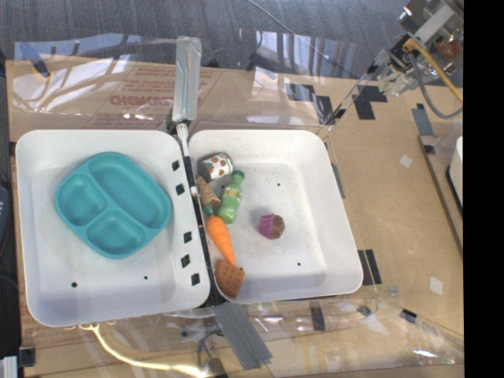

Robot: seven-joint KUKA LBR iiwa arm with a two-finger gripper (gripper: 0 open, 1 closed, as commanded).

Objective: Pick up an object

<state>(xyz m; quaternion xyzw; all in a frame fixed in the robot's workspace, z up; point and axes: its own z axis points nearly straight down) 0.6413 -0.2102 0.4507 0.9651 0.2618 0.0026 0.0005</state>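
Note:
The right bin (pixel 315 266) holds several small items along its left side. A white and red toy (pixel 217 164) lies at the top, with a green bottle (pixel 231 198) and a small brown piece (pixel 206 194) below it. Further down are an orange carrot (pixel 222 239) and a brown waffle-like piece (pixel 229 278). A purple object (pixel 272 226) sits alone near the bin's middle. My gripper (pixel 396 79) is at the upper right, outside and well above the bins, far from every item, with nothing seen in it.
The left bin (pixel 47 290) carries a teal divided plate (pixel 113 204). A taped divider (pixel 187 211) runs between the bins. Clear plastic sheeting and cables lie around the bench, and a yellow cable (pixel 441 65) hangs by the arm.

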